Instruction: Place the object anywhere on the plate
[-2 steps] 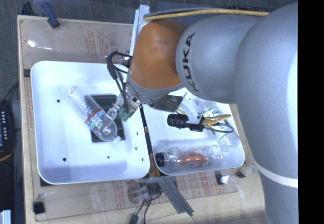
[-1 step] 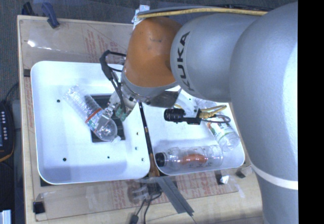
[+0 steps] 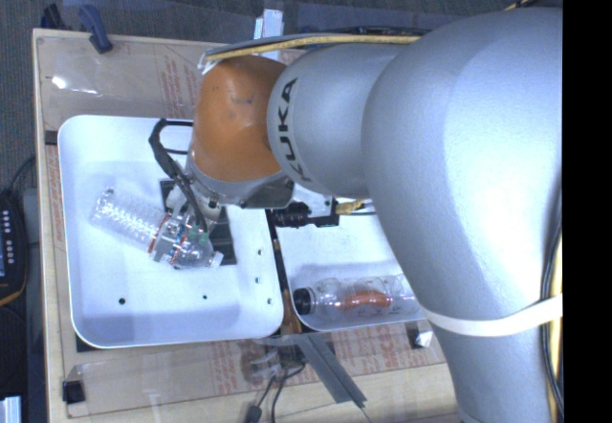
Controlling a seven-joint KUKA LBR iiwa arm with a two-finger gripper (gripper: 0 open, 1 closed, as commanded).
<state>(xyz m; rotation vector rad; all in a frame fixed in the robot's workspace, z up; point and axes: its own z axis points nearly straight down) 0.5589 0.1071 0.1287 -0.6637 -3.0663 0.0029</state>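
A clear ribbed plastic bottle [image 3: 122,212] lies on its side in the left white bin [image 3: 96,316], tilted down to the right. My gripper [image 3: 186,241] hangs low in that bin, right at the bottle's lower right end, under the orange wrist band [image 3: 234,124]. The arm hides how the gripper meets the bottle. A second clear bottle [image 3: 354,299] with a black cap and something orange inside lies in the right bin [image 3: 335,249], near its front wall.
The big grey arm [image 3: 449,172] covers most of the right bin and the bench's right side. Black cables [image 3: 158,148] loop off the wrist over the left bin. A wooden bench edge [image 3: 143,77] frames both bins.
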